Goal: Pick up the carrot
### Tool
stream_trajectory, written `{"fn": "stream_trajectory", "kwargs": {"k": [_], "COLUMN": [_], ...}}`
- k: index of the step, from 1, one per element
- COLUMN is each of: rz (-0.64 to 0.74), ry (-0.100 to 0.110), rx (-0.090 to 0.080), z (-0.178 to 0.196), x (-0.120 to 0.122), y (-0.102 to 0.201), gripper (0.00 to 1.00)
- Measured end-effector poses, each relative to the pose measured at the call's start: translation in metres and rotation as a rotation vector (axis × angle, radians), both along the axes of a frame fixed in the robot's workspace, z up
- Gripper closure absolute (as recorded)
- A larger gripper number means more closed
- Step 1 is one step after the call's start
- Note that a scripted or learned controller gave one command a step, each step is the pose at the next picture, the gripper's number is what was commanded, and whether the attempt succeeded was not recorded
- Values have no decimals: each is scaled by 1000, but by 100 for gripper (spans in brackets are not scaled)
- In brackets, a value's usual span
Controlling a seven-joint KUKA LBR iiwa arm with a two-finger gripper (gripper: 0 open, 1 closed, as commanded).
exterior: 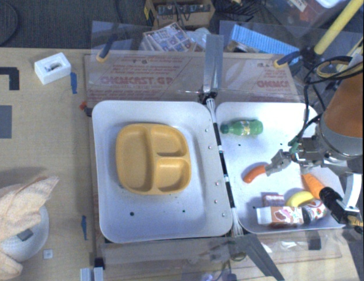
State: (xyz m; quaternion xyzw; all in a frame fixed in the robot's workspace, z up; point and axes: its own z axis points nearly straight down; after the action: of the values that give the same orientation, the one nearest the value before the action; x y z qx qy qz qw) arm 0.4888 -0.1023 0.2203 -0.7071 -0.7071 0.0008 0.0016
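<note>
— One orange-red tapered plastic carrot (pixel 255 172), flat near the middle of the shallow white right-hand bin (pixel 269 140)?
— Yes, on that bin's floor.
— Grey two-finger gripper (pixel 279 162)?
— Over the same bin, right at the carrot's right end. Jaws: cannot tell whether spread or pressed together.
— Elsewhere in that bin?
— Green plastic bottle (pixel 242 127) by the far wall, yellow banana (pixel 299 199) by the near wall.

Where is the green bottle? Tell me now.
The bottle lies on its side in the right bin, near its far left corner, up-view of the end effector.
</note>
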Motion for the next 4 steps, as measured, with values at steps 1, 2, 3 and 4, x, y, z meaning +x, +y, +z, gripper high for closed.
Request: {"fn": "stream_trajectory", "kwargs": {"k": [1, 2, 3, 4], "rz": [27, 72, -67, -76], "ry": [-6, -2, -5, -5], "rx": [-3, 0, 10, 2], "z": [23, -48, -124, -116], "x": [-8, -10, -1, -2], "y": [-63, -113, -113, -119], "gripper": [0, 0, 0, 100]}}
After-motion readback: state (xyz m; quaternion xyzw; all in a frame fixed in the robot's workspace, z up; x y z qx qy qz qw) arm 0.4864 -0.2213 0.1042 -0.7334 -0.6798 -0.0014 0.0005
